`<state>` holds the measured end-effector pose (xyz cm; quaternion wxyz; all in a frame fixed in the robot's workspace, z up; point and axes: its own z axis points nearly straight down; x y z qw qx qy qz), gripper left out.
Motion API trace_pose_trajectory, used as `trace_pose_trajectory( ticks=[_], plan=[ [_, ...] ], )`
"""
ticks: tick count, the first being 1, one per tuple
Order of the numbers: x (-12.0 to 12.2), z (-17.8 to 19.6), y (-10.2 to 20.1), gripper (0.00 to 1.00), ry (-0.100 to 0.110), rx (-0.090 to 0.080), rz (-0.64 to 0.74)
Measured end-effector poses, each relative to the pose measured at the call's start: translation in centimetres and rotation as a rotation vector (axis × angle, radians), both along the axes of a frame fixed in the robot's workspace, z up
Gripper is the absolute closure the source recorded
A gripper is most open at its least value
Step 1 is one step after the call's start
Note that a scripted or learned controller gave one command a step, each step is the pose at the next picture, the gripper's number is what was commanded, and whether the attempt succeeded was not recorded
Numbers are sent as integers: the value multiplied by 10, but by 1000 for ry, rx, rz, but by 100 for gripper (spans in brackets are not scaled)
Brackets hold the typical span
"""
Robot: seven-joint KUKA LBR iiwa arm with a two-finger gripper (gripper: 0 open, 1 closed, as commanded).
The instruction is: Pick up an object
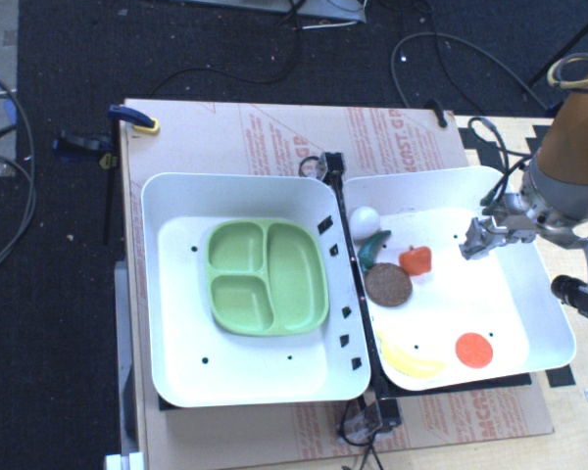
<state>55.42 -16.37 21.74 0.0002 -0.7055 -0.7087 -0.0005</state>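
Observation:
The right bin (529,302) holds a white egg-like ball (364,220), a teal piece (370,250), a small red block (416,259), a brown round disc (387,285), a red-orange disc (474,350) and a yellow banana-shaped piece (410,361). My gripper (475,241) hangs over the right bin's upper right part, to the right of the red block and apart from it. Nothing shows between its fingers.
The left bin (167,262) carries a green divided plate (269,276). A black divider with clips (345,262) runs between the bins. Cables lie on the dark floor behind the bench. A blue clamp (132,118) grips the board's far left corner.

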Motion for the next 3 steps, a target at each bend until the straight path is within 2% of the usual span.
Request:
trace_pose_trajectory(
  ticks=[3],
  plan=[
    [14, 15, 151, 100, 0, 0, -1]
  ],
)
